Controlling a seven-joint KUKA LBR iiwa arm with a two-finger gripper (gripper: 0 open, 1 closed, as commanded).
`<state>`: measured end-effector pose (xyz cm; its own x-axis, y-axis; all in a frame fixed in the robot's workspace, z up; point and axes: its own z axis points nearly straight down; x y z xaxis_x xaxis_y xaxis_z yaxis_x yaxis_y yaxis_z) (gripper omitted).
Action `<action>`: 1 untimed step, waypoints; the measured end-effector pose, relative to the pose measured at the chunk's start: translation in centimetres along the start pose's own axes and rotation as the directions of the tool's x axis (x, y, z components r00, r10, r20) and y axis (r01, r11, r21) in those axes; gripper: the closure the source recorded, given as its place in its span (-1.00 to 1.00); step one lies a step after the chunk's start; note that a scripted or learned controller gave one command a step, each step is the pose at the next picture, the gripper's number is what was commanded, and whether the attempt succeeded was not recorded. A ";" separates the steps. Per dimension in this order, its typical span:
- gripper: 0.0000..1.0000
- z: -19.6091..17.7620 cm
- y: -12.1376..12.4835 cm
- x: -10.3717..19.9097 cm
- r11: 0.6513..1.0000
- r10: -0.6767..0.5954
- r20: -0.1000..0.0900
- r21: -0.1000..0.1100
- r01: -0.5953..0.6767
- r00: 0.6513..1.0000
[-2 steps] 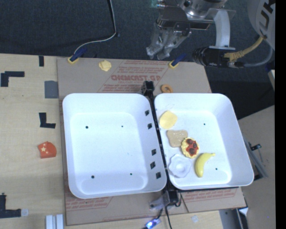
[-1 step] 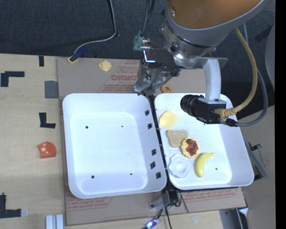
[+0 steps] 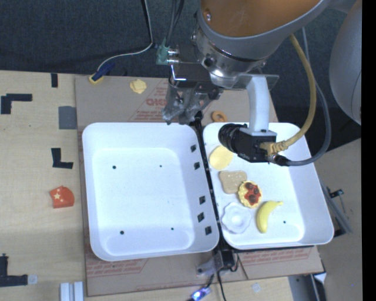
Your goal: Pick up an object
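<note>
**Arm looms over the bins' far edge**

The arm's orange band [image 3: 258, 14] fills the top – nearest the lens. Left on the bench lies a red piece [image 3: 62, 197]. The gripper [image 3: 183, 111] hangs above the left bin [image 3: 100, 235]; its state cannot be told. The right bin [image 3: 305, 229] holds a yellow slice [image 3: 221, 157], toast [image 3: 232, 180], pizza [image 3: 249, 193], egg [image 3: 235, 219] and banana [image 3: 265, 214].

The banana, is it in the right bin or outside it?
In: the banana lies on the right bin's floor, beside the other food pieces.

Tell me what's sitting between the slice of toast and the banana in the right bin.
In the camera view, a small round pizza-like piece with red topping lies between the toast and the banana, touching the toast's right edge.
</note>
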<state>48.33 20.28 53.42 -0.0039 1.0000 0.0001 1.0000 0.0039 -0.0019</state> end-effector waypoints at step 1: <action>1.00 0.0 0.0 2.4 1.000 0.000 0.000 0.000 0.000 1.000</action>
<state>48.34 22.64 53.41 -0.0035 1.0000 0.0001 1.0000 0.0035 -0.0017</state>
